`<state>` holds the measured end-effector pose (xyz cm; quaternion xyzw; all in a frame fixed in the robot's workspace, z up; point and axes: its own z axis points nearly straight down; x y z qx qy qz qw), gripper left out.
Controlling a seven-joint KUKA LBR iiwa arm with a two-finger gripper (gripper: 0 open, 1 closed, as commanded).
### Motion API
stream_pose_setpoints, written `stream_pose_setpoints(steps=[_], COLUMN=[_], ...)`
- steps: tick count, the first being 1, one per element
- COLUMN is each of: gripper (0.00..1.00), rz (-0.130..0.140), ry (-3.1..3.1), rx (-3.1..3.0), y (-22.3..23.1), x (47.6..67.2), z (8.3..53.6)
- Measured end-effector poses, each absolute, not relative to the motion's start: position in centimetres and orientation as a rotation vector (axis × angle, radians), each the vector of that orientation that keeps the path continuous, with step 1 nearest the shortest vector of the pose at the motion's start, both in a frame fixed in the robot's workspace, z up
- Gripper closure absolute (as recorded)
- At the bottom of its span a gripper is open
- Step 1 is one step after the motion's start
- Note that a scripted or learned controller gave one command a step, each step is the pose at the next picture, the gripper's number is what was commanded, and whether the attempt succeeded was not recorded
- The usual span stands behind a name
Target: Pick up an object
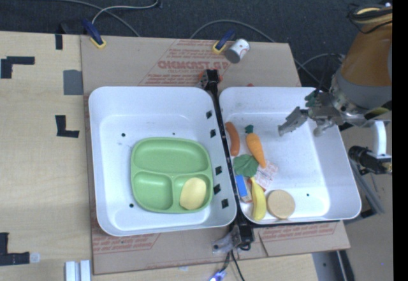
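Along the left side of the right bin (331,178) lie an orange carrot with a green top (255,148), an orange sausage-shaped piece (233,138), a green leaf (245,164), a blue item (242,185), a yellow banana (257,201) and a round tan disc (280,204). My gripper (301,127) hangs over the upper right part of this bin, to the right of the carrot and apart from it. Its fingers are open, with nothing between them.
The left bin (111,146) holds a green divided plate (167,168) with a yellow lemon-like object (193,193) in its lower right compartment. A white cylinder (237,50) and clamps sit on the cardboard behind the bins. White bin floor shows below the gripper.
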<state>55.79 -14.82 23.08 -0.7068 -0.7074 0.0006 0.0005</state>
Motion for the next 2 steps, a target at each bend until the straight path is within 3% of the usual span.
stream_pose_setpoints(steps=[1,2], gripper=[0.00,1.00], rz=[0.001,0.002], ry=[-2.222,-2.221], rx=[-2.220,-2.218], y=[-11.44,-11.39], x=[57.91,57.87], z=[9.39,10.29])
